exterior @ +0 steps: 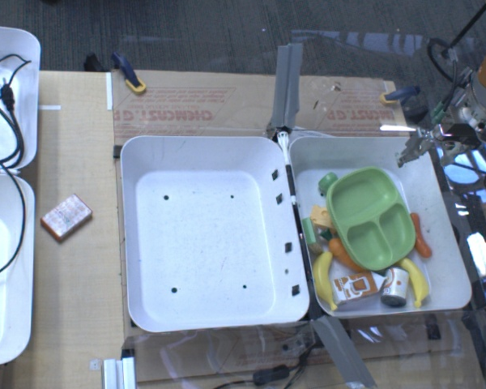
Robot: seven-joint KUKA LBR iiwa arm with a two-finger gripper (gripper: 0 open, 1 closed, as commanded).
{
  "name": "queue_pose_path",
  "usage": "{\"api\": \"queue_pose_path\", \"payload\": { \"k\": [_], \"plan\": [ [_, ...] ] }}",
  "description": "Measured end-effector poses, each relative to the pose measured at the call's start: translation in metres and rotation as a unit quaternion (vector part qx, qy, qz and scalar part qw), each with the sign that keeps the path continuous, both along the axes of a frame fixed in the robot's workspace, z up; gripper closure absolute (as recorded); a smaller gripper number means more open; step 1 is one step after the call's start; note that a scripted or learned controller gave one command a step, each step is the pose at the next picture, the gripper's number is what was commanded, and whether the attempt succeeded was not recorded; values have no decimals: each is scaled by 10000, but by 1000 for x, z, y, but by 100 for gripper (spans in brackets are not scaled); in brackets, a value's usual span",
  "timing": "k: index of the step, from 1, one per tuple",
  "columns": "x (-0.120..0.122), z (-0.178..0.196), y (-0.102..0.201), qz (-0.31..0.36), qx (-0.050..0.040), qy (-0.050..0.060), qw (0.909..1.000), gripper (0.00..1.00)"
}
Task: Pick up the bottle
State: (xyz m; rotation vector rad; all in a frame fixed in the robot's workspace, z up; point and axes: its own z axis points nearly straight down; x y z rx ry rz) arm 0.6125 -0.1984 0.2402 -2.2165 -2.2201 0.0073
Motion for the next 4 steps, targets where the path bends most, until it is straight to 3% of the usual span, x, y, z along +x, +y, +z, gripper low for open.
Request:
{"api": "queue_pose_path", "payload": {
  "k": [1, 2, 3, 4],
  "plan": [
    [-21, -140, 33, -833, -23, -62, 9965, 0],
    [1, -112, 35, -1440, -11, -5, 9896, 0],
    [-37, -139, 40, -1796, -20, -137, 9836, 0],
    [-11, -140, 70, -1238, -40, -141, 9922, 0]
  ]
}}
